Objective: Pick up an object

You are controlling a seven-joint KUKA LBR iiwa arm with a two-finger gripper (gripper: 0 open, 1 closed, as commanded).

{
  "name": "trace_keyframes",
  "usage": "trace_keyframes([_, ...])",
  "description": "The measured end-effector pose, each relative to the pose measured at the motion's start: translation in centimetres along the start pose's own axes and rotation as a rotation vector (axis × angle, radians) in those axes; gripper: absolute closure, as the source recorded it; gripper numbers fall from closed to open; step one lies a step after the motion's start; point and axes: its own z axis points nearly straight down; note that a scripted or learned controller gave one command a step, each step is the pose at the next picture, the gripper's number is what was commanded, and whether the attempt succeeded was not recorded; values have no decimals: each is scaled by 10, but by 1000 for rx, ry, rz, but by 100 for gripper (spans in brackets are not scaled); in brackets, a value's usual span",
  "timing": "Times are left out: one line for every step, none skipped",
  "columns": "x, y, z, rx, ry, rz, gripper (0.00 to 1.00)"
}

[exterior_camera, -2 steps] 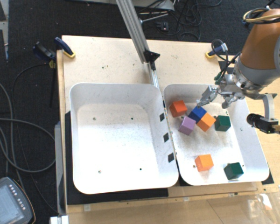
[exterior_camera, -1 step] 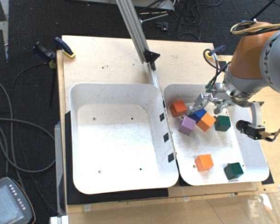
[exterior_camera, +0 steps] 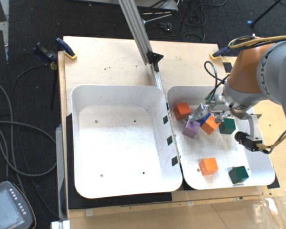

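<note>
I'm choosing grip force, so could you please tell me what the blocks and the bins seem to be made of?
Blocks, e.g. the orange one and the green one: probably painted wood or foam; flat colours, no shine, crisp edges. The view cannot settle which.
Bins: likely thin moulded plastic; white, smooth, rounded corners and a raised lip, with scattered dark specks and scuffs.

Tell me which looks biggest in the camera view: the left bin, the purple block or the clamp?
1. Left bin, by far the largest.
2 and 3. The clamp and the purple block look about alike, so I won't rank them.
</note>
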Motion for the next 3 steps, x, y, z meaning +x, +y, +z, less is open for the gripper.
trace_keyframes([0, 1, -13, -5, -1, -2, 100])
trace_keyframes([-3, 8, -76, -1, 0, -5, 100])
trace_keyframes([-3, 11, -129, -1, 0, -5, 100])
